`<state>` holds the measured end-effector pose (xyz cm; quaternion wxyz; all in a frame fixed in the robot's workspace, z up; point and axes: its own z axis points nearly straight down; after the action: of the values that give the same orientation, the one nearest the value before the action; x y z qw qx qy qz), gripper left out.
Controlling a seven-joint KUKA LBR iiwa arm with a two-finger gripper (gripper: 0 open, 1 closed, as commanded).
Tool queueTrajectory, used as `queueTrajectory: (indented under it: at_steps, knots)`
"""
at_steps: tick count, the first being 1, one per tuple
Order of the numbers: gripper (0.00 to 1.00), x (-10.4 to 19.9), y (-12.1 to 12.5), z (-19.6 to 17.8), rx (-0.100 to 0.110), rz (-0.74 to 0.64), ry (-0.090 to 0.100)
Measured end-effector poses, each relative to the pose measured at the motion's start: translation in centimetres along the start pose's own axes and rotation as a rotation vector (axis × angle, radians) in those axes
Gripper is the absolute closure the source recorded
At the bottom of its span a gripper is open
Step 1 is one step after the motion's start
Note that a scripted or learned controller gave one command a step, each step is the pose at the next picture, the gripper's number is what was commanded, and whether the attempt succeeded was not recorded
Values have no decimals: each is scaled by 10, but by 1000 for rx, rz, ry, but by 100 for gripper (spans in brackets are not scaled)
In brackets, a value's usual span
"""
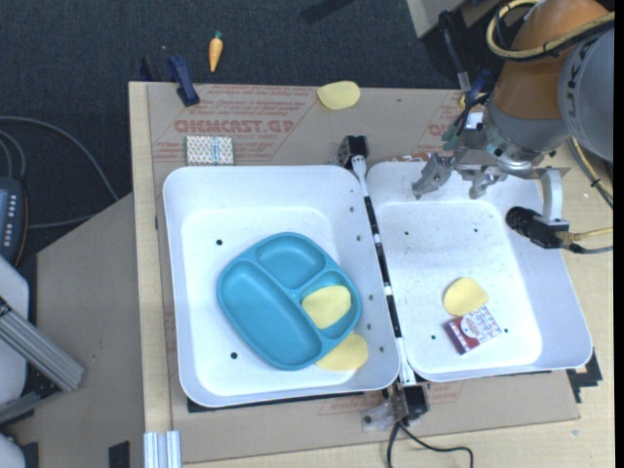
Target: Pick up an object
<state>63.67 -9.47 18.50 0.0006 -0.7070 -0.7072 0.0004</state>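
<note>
The gripper (pixel 451 180) hangs open, holding nothing, at the right bin's (pixel 546 354) twelve o'clock rim. A pale yellow chip-like piece (pixel 465 295) lies at five o'clock, touching a small red packet (pixel 474 331).

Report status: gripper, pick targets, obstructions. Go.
Gripper open, empty, above right bin's far edge. Yellow chip-shaped piece and small red packet lie untouched, near side. Nothing blocking.

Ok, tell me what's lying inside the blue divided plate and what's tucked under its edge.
Inside the blue divided plate, one yellow piece lies in the small right compartment; the other compartments look bare. A second yellow piece pokes out from under the plate's lower rim, partly covered, so its full shape cannot be seen.
</note>
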Motion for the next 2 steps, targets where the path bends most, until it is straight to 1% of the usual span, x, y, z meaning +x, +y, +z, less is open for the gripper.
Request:
queueTrajectory:
  at_steps: [1, 2]
  knots:
    - [0, -17, -37, 53, 1, 1, 0]
    - [0, -38, -103, 77, 1, 2, 0]
